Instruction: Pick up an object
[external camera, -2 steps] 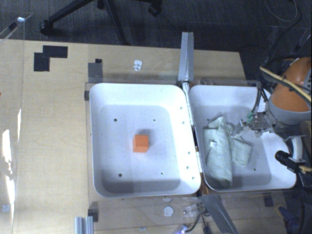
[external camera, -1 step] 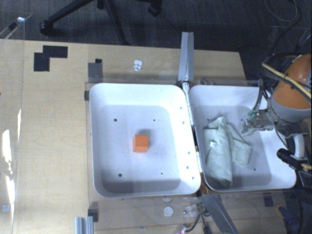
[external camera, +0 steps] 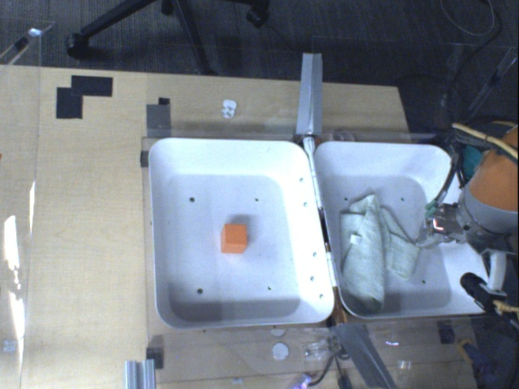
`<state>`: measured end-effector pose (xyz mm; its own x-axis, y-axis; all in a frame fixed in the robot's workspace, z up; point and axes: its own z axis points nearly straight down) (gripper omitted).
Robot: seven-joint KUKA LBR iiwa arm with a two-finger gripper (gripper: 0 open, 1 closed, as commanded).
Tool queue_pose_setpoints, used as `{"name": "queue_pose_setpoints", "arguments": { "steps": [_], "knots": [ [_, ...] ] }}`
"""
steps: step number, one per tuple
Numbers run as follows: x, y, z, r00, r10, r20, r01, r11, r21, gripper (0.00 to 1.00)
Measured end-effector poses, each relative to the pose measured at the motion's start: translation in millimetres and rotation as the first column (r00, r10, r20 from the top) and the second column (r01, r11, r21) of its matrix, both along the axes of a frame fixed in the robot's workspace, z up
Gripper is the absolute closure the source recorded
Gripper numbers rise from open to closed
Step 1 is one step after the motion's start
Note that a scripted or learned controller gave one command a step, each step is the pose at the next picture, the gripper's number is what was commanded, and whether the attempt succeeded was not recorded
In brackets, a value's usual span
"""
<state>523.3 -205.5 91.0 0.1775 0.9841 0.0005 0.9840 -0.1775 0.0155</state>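
Note:
A small orange cube (external camera: 234, 238) lies near the middle of the left white bin (external camera: 174, 298). A crumpled white and grey cloth (external camera: 366, 248) lies in the right bin (external camera: 381, 156), stretching from its centre toward the front left corner. My gripper (external camera: 434, 224) is low at the right side of the right bin, just past the cloth's right edge, under the grey wrist and its orange band (external camera: 495, 181). Whether it touches the cloth is unclear.
A metal post (external camera: 309, 96) rises behind the seam between the two bins. Black tape patches (external camera: 79, 94) mark the wooden bench at the back left. An office chair base (external camera: 166, 6) stands on the dark floor beyond the bench.

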Motion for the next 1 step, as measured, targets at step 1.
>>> {"name": "queue_pose_setpoints", "arguments": {
  "steps": [1],
  "knots": [
    [39.3, 7.9, 109.2, 0.997, 0.076, -0.011, -0.076, 0.997, 0.000, 1.00]
  ]
}}
